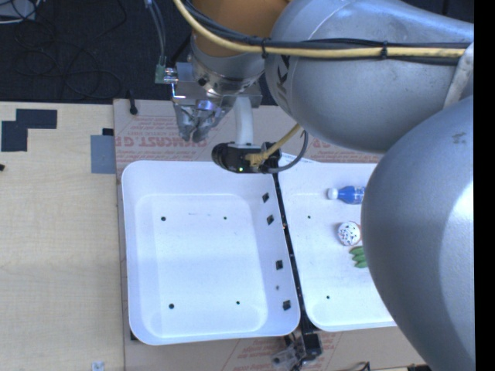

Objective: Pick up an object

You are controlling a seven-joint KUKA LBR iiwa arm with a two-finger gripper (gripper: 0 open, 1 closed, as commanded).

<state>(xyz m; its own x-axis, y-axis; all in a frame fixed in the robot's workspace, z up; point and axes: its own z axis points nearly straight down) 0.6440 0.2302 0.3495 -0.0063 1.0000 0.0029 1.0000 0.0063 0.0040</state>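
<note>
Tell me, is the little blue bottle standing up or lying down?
Lying down. The blue bottle rests on its side on the right bin's floor, white cap pointing left, above the white ball.

A: What is the arm (371,68) looking like?

B: Its big rounded housings are showing smooth grey, shining softly under the light. Just above the gripper (197,126), an orange band (232,10) is wrapping the wrist.

A: Any cables?

B: A yellow cable (325,50) is running across the grey shell, with a dark one beside it. Beside the gripper, a small green circuit board (164,74) is sticking out.

A: And the gripper?

B: It is looking like bare grey metal, compact and blocky, too blurred for finer detail.
</note>
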